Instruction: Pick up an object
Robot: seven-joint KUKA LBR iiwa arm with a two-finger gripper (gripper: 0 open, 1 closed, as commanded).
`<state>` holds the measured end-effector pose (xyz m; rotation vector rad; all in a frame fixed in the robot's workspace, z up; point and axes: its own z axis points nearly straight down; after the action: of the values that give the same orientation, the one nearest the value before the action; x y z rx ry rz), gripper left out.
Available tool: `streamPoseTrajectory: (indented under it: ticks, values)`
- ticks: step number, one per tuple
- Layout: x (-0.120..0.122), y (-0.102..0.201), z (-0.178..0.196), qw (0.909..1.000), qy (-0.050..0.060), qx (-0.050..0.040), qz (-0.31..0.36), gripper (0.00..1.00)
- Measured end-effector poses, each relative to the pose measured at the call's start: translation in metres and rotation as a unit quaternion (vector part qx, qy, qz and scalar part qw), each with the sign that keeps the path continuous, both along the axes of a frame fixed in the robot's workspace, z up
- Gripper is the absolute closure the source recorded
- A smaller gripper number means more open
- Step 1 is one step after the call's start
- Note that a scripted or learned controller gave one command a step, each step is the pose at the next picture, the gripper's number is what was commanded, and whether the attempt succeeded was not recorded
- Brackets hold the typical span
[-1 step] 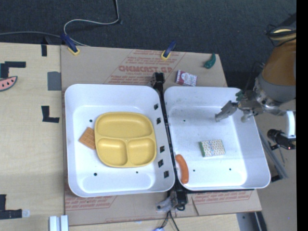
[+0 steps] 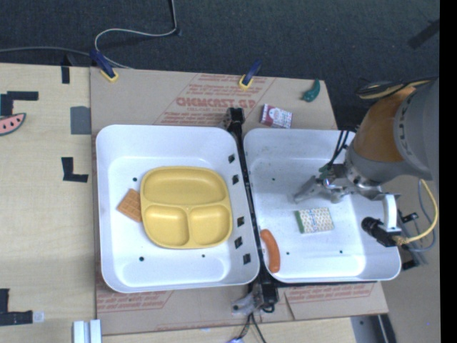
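Observation:
My gripper (image 2: 308, 189) hangs over the middle of the right bin (image 2: 285, 148), its grey fingers pointing left and spread apart with nothing between them. Just below it lies a small flat packet (image 2: 315, 220) with a green and white pattern. An orange sausage-shaped toy (image 2: 270, 249) rests against the right bin's lower left wall. In the left bin (image 2: 114, 156) a yellow divided plate (image 2: 186, 206) lies flat, and a tan cracker-like piece (image 2: 130, 205) sticks out from under its left edge.
A small red and white packet (image 2: 275, 116) lies on the cardboard behind the bins. A green clip (image 2: 311, 90) and yellow-blue clamps (image 2: 249, 76) sit at the cardboard's far edge. Cables run along the arm at the right.

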<state>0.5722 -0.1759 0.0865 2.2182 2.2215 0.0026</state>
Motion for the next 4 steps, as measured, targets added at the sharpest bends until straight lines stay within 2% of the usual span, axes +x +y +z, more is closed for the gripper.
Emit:
streamPoseTrajectory:
  ticks: [1, 2, 3, 4]
  values:
    - [0.057, 0.031, 0.0, 1.0, -0.001, -0.0004, 0.001, 0.0]
    - [0.057, 0.03, 0.01, 1.0, -0.001, -0.0015, 0.001, 1.0]
    - [0.056, 0.03, 0.01, 1.0, -0.001, -0.0016, 0.001, 0.0]
    - [0.03, 0.034, 0.0, 1.0, -0.001, -0.0012, 0.0, 0.0]
